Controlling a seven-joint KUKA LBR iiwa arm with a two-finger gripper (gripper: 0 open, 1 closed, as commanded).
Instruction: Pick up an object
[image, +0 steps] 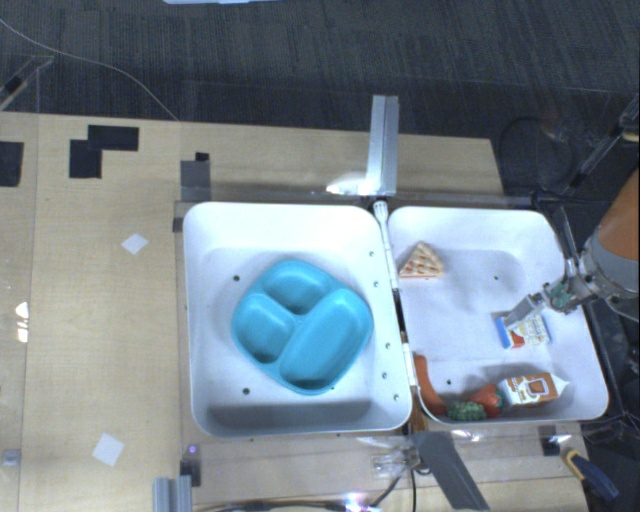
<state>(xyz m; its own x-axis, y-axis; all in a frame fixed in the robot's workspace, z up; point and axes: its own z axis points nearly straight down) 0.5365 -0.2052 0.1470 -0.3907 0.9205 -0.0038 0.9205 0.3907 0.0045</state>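
One small blue-and-white packet (526, 331) just below the end effector (537, 304), grip state unclear.

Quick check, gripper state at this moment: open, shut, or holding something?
Gripper: cannot be told; it sits at the small blue and white carton in the right bin.

Arm (615, 240) cut off by the right edge; only the orange band and part of the wrist are in frame. Gripper (532, 305) small and blurred, its tips merging with the blue-and-white packet (525, 330), so contact cannot be judged. Print on the orange carton (528, 389) too small to read. Red item (428, 385) and green piece (465, 409) crowd the right bin's (470, 235) front wall, shapes unclear.
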